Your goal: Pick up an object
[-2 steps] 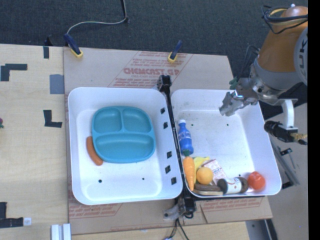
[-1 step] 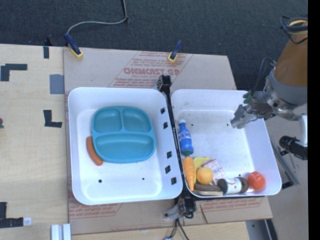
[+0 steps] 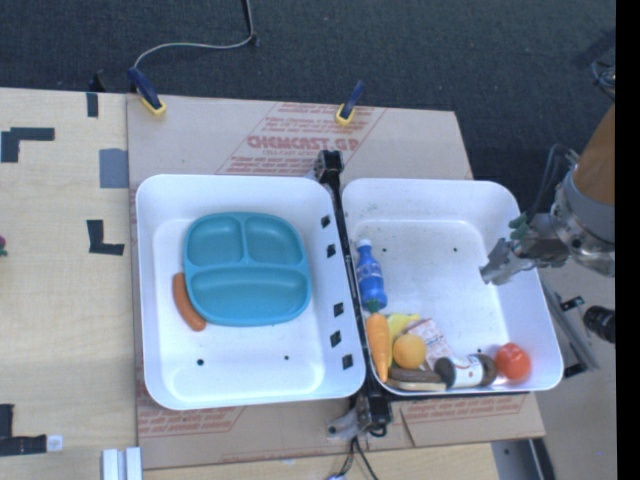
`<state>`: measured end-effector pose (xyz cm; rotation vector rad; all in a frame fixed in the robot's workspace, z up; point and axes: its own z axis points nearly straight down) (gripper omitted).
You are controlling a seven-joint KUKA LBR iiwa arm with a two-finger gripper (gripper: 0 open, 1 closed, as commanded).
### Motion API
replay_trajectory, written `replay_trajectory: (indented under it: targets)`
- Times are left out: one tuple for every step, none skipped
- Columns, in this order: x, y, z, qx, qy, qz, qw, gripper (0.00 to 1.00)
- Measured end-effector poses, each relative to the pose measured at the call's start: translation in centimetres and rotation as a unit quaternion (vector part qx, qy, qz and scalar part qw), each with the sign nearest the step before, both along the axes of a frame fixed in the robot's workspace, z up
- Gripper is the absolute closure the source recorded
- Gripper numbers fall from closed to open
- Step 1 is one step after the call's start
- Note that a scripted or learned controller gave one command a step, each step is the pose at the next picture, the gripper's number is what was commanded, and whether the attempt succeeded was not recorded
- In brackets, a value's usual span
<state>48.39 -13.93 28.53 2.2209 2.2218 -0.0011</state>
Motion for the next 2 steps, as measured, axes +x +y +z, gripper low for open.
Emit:
replay_trajectory:
  targets:
    - [0.0,0.0,0.0,0.0002,0.000,0.000,1.0000,0.00]
    - [4.1,6.4,-10.2,0.0009,0.002,0.001,1.0000,0.00]
